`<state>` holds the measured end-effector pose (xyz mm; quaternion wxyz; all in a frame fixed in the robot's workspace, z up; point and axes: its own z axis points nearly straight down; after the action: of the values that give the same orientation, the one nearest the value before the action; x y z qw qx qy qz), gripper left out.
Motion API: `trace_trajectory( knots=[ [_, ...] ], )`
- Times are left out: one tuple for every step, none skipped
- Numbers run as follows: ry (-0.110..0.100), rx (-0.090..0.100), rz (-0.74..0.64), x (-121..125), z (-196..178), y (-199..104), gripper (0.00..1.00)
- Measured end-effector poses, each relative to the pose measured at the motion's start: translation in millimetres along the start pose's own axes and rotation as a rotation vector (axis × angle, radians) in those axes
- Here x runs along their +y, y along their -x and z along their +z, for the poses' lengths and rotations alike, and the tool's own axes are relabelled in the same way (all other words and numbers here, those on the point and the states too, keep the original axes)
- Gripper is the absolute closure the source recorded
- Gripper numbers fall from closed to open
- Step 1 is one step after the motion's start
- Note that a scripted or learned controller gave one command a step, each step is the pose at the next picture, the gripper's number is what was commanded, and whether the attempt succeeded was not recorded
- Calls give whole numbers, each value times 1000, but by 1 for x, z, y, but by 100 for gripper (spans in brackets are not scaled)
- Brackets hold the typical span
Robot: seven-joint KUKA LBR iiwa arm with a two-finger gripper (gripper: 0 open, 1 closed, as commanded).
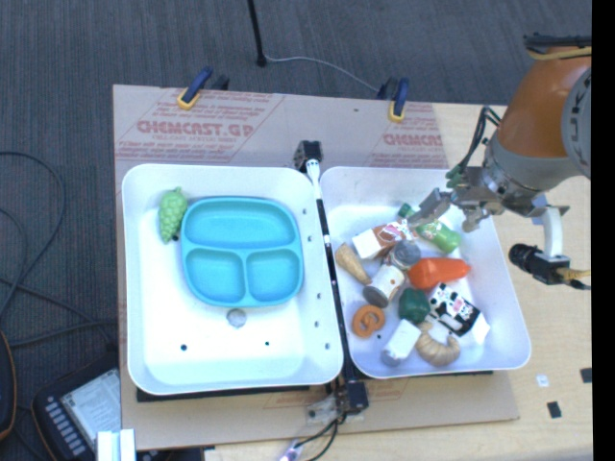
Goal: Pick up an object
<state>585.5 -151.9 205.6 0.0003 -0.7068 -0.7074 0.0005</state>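
The tool [444, 206], its spread I cannot tell, is hanging over the right bin [509, 305] where the carrot [438, 271] is lying atop the heap; I judge descending straight onto it is working best.

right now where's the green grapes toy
In the camera view the green grapes toy lies in the left bin, near its upper left corner, against the left edge of the blue divided tray, far from the pile in the right bin.

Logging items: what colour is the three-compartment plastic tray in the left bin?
Light blue three-compartment plastic tray, seen in the camera view.
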Motion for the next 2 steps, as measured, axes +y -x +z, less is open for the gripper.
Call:
trace_trajectory(
  knots=[
    [8, -2, 1, -22, 118, -44, 0],
    [11, -3, 1, -78, 118, -31, 0]
  ],
)
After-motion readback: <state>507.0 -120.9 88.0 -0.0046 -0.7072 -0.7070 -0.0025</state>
